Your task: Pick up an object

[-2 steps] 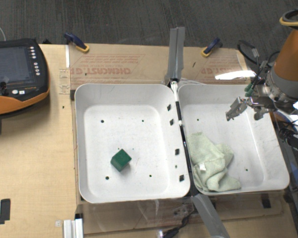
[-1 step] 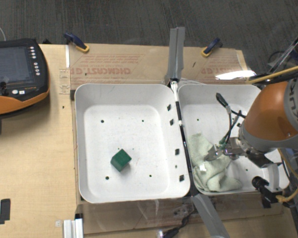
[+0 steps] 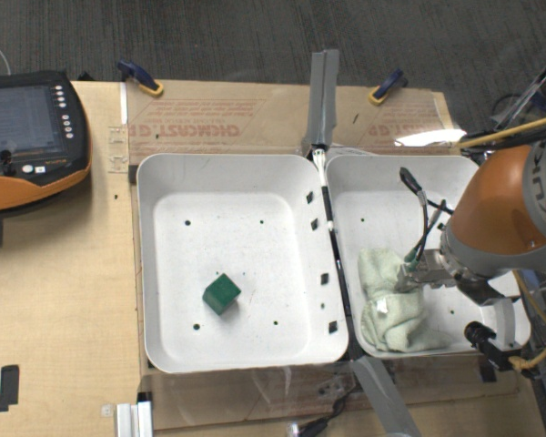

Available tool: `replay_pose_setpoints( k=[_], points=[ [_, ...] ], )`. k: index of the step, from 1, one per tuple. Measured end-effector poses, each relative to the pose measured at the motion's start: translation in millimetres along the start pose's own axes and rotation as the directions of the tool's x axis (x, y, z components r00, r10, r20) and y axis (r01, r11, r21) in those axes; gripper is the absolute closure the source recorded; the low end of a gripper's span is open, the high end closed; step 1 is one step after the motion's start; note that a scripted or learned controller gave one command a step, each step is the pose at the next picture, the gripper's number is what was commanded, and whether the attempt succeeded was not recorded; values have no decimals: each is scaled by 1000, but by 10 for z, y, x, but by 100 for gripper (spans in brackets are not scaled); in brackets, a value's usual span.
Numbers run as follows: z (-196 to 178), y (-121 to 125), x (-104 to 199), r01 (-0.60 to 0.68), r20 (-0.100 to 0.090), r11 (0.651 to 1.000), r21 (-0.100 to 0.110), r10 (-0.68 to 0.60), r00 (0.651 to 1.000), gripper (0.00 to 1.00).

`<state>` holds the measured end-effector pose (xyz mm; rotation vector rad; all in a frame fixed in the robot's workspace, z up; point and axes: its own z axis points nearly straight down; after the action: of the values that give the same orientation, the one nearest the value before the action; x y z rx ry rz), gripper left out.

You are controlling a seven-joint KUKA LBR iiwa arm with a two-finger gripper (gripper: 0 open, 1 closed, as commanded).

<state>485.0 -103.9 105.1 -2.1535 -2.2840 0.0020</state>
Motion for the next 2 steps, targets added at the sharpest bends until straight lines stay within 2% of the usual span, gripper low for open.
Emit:
replay_pose_setpoints(
  k=[1, 2],
  points=[
    [-852, -56, 366, -216, 2, 976, 0, 216, 976, 100],
    [-850, 68, 1305, -483, 4, 876, -1, 483, 876, 100]
  ],
)
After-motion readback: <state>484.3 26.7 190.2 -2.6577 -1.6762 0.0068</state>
